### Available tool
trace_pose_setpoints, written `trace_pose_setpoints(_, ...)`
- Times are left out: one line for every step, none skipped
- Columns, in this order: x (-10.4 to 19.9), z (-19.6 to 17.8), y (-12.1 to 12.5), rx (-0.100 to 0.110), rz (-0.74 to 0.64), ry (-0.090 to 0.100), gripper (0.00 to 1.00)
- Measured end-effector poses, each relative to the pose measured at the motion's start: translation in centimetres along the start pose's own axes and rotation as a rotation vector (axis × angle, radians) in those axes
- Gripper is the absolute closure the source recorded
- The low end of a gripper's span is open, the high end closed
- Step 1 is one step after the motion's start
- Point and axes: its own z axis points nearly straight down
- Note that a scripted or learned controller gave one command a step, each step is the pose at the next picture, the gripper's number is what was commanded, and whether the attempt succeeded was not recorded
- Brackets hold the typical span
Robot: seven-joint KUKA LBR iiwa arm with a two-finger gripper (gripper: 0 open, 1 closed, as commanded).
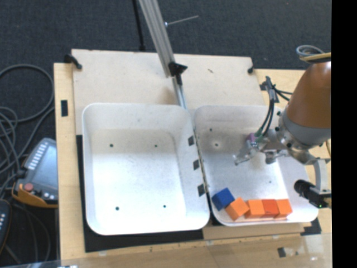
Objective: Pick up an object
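Holding blocks (254, 206): right bin (234, 121)

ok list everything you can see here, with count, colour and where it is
white bins: 2, white, side by side on the bench
blue block: 1, blue, near edge of the right bin, left end of the row
orange blocks: 4, orange, in a row right of the blue block
metal pole: 1, silver, slanting down to between the bins
handheld controller: 1, grey and orange, left of the bench
cables: several, grey, floor at left
arm: 1, grey and orange, over the right bin
pincer: 1, grey, above the right bin's floor
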Motion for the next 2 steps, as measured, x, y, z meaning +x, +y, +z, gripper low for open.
trace_pose_setpoints(-3.5,8.7,6.3,0.007,-0.004,-0.001,0.00)
trace_pose_setpoints(-3.9,11.5,11.4,0.004,-0.004,0.000,0.00)
